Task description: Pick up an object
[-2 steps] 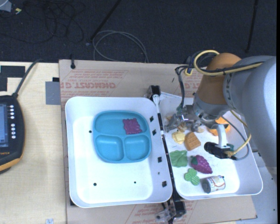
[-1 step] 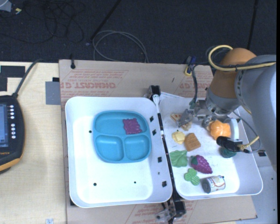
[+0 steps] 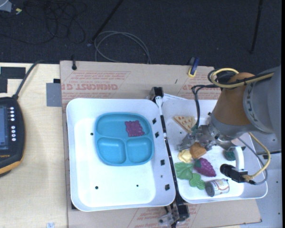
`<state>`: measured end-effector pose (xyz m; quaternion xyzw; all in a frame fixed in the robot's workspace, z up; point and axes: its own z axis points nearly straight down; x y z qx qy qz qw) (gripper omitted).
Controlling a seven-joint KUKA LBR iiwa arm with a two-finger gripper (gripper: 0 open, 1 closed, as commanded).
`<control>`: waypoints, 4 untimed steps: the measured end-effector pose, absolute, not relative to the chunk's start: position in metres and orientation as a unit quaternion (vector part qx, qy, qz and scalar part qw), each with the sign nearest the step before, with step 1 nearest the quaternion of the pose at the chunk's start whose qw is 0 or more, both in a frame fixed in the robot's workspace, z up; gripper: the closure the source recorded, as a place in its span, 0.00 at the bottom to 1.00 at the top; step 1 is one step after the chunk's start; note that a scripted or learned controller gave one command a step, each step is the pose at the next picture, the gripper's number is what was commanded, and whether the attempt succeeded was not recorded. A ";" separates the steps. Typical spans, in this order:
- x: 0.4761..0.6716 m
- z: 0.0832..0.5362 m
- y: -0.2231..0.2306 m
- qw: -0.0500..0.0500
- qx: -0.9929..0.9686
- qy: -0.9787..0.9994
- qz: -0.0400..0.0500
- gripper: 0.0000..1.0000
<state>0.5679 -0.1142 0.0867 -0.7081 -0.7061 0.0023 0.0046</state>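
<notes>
Left bin [image 3: 85, 184]: a blue tray [image 3: 111, 151] bearing a purple item [image 3: 134, 128]. Right bin [image 3: 256, 191]: the gripper [image 3: 194, 144] is lowered among toy foods, just above a tan piece [image 3: 198, 151]; purple grapes [image 3: 205, 166] lie near. Judged stage: descent to grasp; the next move calls for closing squarely, then lifting. Whether the gripper is parted, or has anything in it, cannot be told; the arm [image 3: 237, 106] hides the bin's far side.

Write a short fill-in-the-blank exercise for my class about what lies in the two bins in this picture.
1. The blue divided tray sits in the ______ bin.
2. The pink item lies in the tray's upper ______ compartment.
3. The purple grapes lie in the ______ bin.
4. The arm's tool is over the ______ bin.

Missing words: left; right; right; right
</notes>
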 end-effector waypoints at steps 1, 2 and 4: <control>0.571 0.097 -0.116 0.003 -0.710 -0.704 0.001 1.00; 0.570 0.097 -0.116 0.003 -0.710 -0.704 0.002 0.00; 0.529 0.098 -0.114 0.001 -0.710 -0.705 0.000 1.00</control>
